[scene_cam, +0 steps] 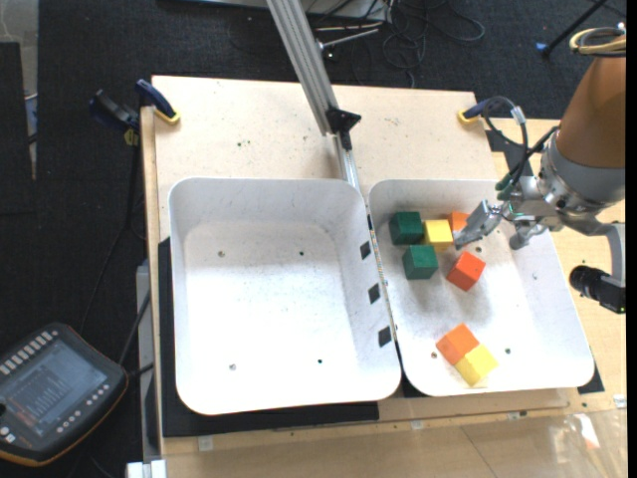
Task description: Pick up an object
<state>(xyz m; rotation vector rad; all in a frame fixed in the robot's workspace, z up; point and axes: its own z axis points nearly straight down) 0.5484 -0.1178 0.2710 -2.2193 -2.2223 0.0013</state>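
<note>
I read this as approach phase: jaws (495,223) look open w/ nothing between them, red cube (465,270) just below-left in right bin (557,297), so next I'd drop & close on it.

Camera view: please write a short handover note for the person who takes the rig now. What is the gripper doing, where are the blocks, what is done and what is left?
Gripper: over the right bin, near its upper edge; nothing seen between its fingers.
Blocks, all in the right bin: two green blocks, a yellow block and a red block close under the gripper; an orange block touching a second yellow block nearer the front.
Left bin: holds no blocks.
Done: no pick yet.
Left: grasp and lift one block.
</note>
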